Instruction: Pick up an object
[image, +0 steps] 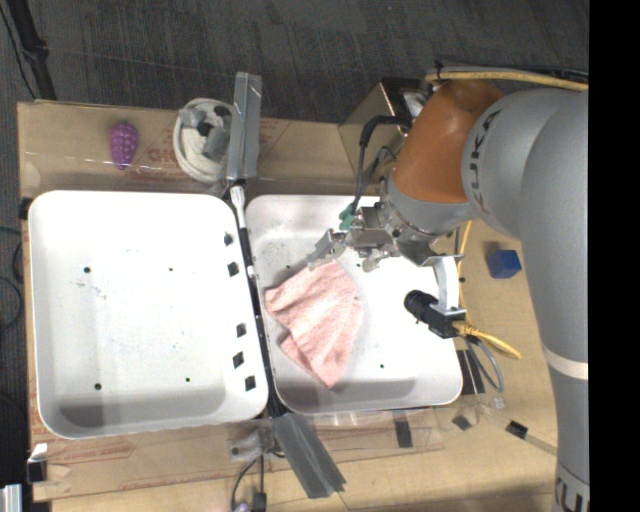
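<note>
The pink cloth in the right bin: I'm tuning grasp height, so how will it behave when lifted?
The pink cloth lies rumpled and folded, so it is probably floppy and would drape. It looks thin, likely light. A pinch at one edge might unfold it.

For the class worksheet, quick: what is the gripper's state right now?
Gripper: above the pink cloth in the right bin; open or closed cannot be told.

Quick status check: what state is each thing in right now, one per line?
Pink crumpled cloth: lying loose in the right white bin, not lifted.
Two-finger gripper: just above the cloth's top edge.
Purple grape-like bunch: resting on the bench outside the bins.
</note>
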